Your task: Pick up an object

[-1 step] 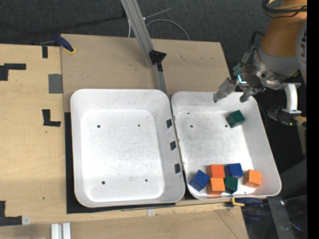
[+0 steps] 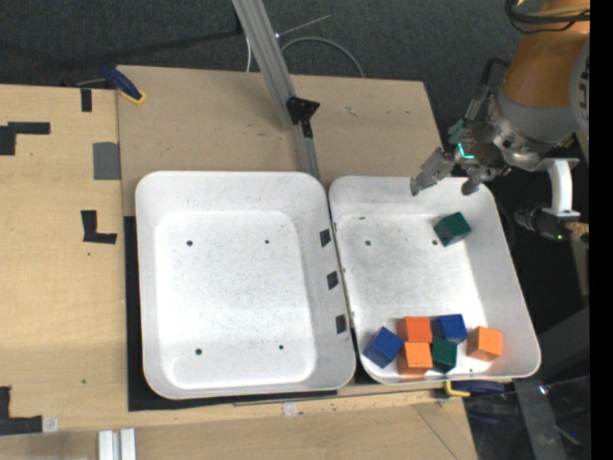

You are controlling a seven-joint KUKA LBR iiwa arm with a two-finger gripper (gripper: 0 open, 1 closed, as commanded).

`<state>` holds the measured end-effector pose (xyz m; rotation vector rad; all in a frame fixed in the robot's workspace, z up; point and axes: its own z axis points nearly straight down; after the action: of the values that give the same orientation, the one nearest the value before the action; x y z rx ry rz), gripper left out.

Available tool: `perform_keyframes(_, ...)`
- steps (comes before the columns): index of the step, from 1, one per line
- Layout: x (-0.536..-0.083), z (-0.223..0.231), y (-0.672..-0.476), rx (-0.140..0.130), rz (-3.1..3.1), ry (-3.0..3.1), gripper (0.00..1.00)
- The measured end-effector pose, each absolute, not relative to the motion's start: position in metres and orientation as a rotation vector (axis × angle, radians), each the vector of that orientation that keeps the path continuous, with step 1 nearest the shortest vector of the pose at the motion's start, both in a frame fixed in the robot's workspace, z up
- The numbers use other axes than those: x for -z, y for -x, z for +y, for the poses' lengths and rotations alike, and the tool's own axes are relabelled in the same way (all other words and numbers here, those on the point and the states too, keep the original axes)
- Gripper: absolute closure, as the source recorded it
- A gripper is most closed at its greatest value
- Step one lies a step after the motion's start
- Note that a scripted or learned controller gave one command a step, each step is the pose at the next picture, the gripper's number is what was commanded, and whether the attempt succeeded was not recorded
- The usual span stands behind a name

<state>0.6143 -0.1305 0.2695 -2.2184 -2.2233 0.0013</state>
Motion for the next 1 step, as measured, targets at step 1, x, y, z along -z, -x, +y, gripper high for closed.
perform_keyframes(1,-0.2097,-0.1253,-0.6056,-0.008,-2.219,2.216,0.00)
